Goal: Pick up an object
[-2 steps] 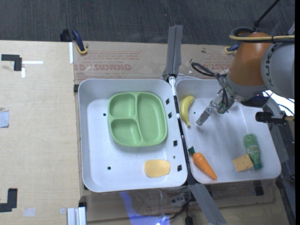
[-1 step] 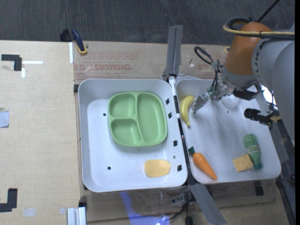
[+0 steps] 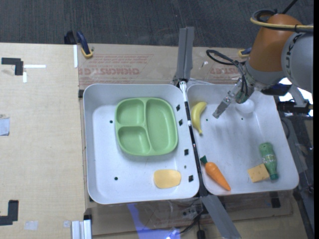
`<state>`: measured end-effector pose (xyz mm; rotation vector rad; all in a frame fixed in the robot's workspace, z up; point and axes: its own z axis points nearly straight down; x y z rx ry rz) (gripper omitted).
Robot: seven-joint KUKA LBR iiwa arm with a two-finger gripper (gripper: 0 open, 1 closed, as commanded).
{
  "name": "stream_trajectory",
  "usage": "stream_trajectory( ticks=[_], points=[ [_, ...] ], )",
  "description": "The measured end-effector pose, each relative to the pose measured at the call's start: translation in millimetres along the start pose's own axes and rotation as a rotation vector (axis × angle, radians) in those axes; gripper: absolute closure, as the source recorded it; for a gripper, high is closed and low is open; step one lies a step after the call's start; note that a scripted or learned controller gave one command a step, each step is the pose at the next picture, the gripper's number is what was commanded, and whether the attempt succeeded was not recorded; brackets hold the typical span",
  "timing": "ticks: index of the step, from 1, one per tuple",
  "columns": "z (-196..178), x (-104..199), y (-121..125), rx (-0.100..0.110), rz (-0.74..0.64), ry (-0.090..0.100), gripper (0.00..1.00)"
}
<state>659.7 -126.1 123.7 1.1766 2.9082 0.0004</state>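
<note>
My gripper hangs over the back of the right bin, pointing down and to the left, with nothing seen between its tips. A yellow banana lies just to its left against the bin's left wall. An orange carrot rests near the front left corner of that bin. A green bottle and a tan cheese wedge sit together at the front right.
The left bin bears a green divided plate and a yellow oval piece near its front. A grey divider post rises behind the seam between the bins. Cables trail behind the arm.
</note>
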Motion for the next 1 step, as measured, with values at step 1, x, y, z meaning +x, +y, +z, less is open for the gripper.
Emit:
stream_trajectory(
  ticks=[1],
  points=[
    [31.0, 25.7, 16.8, 0.001, -0.066, 0.002, 0.00]
  ],
)
